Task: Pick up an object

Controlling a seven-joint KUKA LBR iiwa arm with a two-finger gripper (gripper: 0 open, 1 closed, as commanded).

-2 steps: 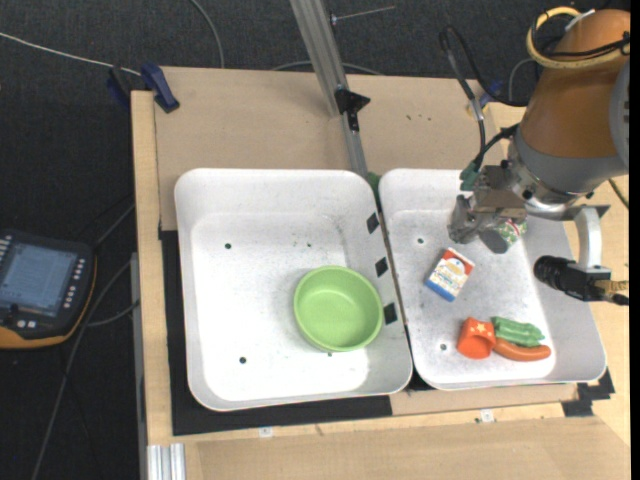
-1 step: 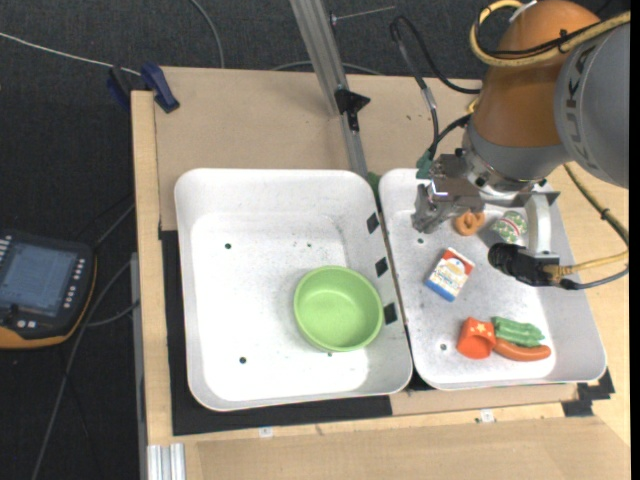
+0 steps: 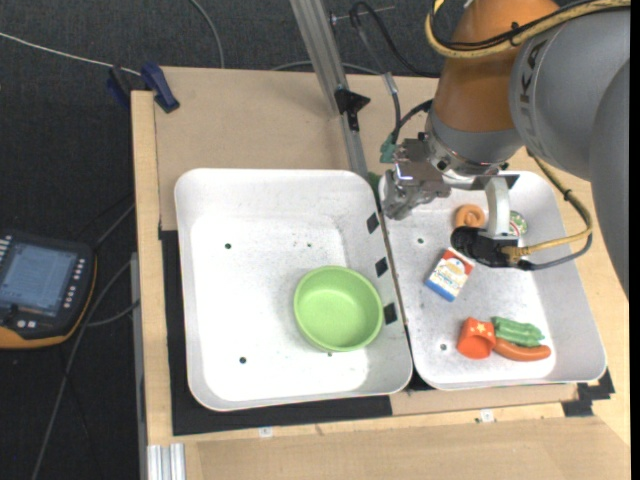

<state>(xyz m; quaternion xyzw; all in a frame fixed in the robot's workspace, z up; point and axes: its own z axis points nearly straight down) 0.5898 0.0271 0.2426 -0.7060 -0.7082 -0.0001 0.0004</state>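
Two shallow white bins are set side by side on the bench [image 3: 240, 108]. The left bin [image 3: 200, 268] is occupied by a green bowl [image 3: 338, 309], standing upright toward five o'clock of its floor, close to the wall shared with the right bin [image 3: 585, 328].

The gripper [image 3: 400, 196] is placed over the right bin's eleven o'clock corner, just beside that shared wall. Its tip is small, metallic and blurred among cables, so whether it is open or closed cannot be told.

The things to be picked are spread across the right bin. A small carton [image 3: 450, 273], white, blue and orange, lies tilted near the middle, at five o'clock from the gripper and apart from it. A tan rounded piece [image 3: 467, 214] is seen at three o'clock from the gripper, partly covered by robot hardware, and its form cannot be made out. A round item [image 3: 518, 224] with a green and red edge, just past it, is likewise half hidden.

Toward five o'clock of the bin, an orange-red toy [image 3: 476, 339], a green piece [image 3: 518, 329] and a red-orange stick [image 3: 527, 350] are grouped, touching one another; their kind cannot be determined. The bin's far rim, from twelve to two o'clock, is hidden by the grey arm [image 3: 590, 78].
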